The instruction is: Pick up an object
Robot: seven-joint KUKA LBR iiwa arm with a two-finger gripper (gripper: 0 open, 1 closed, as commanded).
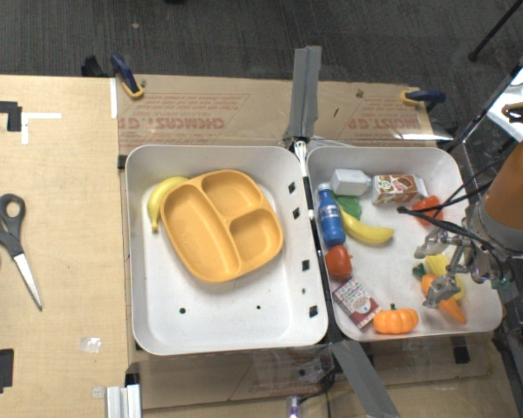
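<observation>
1. Camera view: you look down at a slant on two shallow white bins, the left bin (148,303) and the right bin (392,159), set side by side on the bench.
2. The arm (514,194) enters from your right, and its gripper (443,279) hangs low over the right bin's right-hand part.
3. Whether the fingers stand apart or together cannot be told here; cables and small bright items crowd them.
4. Nothing can be seen clamped between the fingers.
5. Just beside the gripper lie a small yellow item (435,265) and orange pieces (451,307); whether any touches the fingers you cannot tell.
6. The small orange pumpkin (395,320) sits near the bin's front wall, to the left of and below the gripper.
7. The pink-and-white carton (355,301) lies just left of the pumpkin.
8. Well apart from the gripper, along the bin's left side, you find the blue bottle (330,217), the red tomato-like item (337,260), and the banana (369,230), with a green item (349,206) above it.
9. At the back lie a white block (350,181) and a brown printed box (396,188).
10. The left bin holds a divided yellow-orange plate (222,225) with a second banana (161,197) against its upper-left rim.
11. Scissors (16,246) rest on the bench at far left.
</observation>
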